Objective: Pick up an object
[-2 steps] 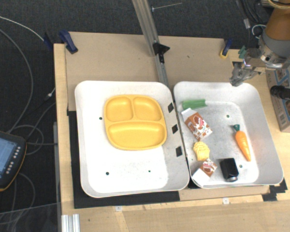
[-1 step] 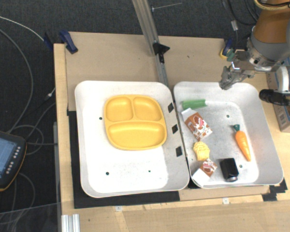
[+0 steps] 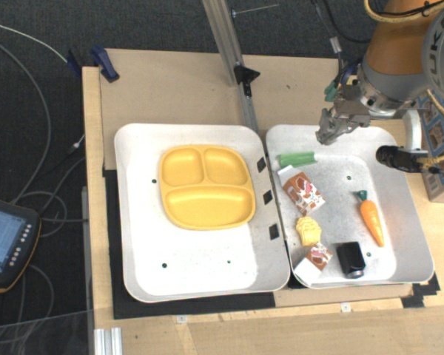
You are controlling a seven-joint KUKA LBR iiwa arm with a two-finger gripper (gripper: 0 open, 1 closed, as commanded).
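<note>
Camera view, upper right: the hand [image 3: 331, 130] hangs over the back rim of the right bin [image 3: 399, 272], whether spread or pressed together cannot be told. Nothing sits in it. The nearest candidate, a green stick [image 3: 296, 159], lies just below-left, beside a snack packet [image 3: 303, 192]; a toy carrot [image 3: 371, 220] lies further right. Risk: descent here strikes the rim or skids off the low stick.

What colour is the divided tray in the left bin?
Yellow; the divided tray shows plainly in the camera view.
</note>
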